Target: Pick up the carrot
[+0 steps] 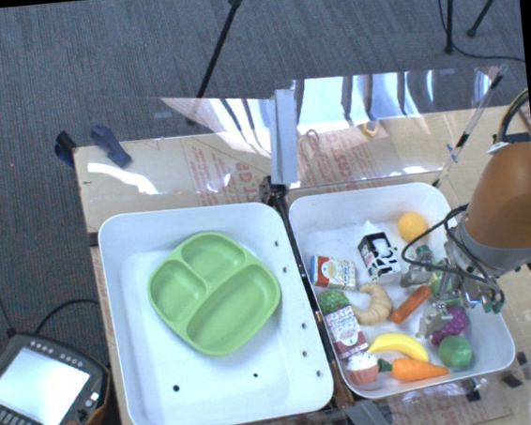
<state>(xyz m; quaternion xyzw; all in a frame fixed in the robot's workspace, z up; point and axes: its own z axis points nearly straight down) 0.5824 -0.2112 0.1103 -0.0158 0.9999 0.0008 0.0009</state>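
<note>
Low in the right bin (340, 204), the pincer (442, 303) hangs among the toy food, its metal fingers pointing down just right of an orange carrot (410, 305) that lies at a slant near the bin's middle. Whether the fingers stand apart or together cannot be told, since cables and clutter blur them, and nothing can be seen held between them. They sit just above the purple grapes (450, 322), though contact is unclear.

Counting the right bin: two carrots (the second carrot (418, 369) lies at the near rim with its green top to the left), one banana (398, 343), one croissant (375, 303), one orange (412, 225), one green lime-like fruit (457, 352), one cupcake (363, 368), one black-and-white carton (379, 254), one small white packet with red print (334, 270), one red-labelled packet (343, 330) and one green leafy piece (332, 299). The left bin (130, 268) carries one green divided plate (214, 292) with three compartments.

The arm (506, 210) reaches in from the right, its orange band above the wrist over the bin's right wall, the wrist bent downward into the bin. Both bins rest side by side on the desk (195, 172).
</note>
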